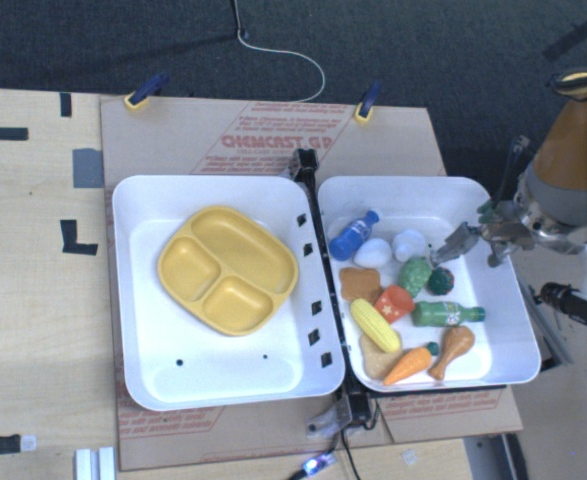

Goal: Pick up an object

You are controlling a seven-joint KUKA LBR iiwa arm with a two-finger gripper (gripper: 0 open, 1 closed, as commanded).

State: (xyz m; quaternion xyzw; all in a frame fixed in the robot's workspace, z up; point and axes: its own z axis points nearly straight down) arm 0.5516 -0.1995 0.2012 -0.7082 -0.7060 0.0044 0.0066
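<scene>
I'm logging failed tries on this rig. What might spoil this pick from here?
1. The toys are packed tight: the corn, the red piece and the green bottle touch or nearly touch, so the gripper may nudge or catch two.
2. The gripper hangs near the right bin's wall and may clip it.

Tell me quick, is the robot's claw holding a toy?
Claw: open, holding nothing, hovering above the right shallow white plastic bin of toy food.

Red print reading "CHEMCAST GP" runs upside down across the brown cardboard sheet (pixel 273 133) on the desk (pixel 33 298); the smaller red lines beside it are too blurred to read.
</scene>
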